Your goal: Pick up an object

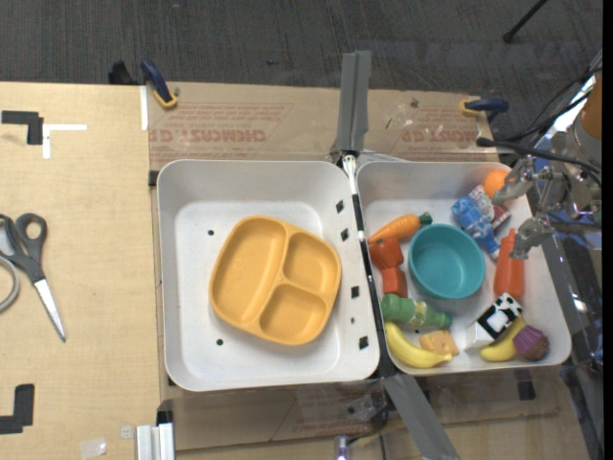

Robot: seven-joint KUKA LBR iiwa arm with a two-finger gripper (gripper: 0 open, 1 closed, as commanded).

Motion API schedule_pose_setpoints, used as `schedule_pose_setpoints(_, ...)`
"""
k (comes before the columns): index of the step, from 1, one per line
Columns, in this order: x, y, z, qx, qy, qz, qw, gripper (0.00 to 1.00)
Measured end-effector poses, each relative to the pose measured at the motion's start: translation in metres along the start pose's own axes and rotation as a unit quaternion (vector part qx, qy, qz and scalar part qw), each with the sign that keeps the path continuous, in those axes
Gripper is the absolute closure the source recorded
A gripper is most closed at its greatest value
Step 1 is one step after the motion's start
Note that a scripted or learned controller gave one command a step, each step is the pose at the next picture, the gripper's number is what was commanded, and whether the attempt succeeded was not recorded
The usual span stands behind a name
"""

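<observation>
Camera view: our gripper (525,204) at right bin's (560,300) far right edge, over orange carrot (510,268); finger state we cannot tell. Toys crowd bin, yellow plate (276,281) apart.

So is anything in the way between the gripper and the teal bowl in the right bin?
Yes, partly. The gripper sits at the right bin's far right edge; the blue packet and an upright orange piece lie between it and the teal bowl. From above, the bowl looks uncovered.

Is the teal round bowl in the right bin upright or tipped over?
Upright: the teal round bowl shows its open mouth and inner floor facing up, with nothing visible inside it.
</observation>
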State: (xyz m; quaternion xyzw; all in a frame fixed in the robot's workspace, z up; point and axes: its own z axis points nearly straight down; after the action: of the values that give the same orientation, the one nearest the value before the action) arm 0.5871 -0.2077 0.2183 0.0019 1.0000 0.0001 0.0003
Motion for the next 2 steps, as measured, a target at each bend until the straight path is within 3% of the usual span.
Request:
schedule_pose_setpoints(1,0.014,0.013,0.126,0.001,-0.001,-0.035,0.9994,0.00)
schedule_pose_setpoints(2,-0.033,0.084,0.126,0.000,-0.002,-0.061,0.9981,0.00)
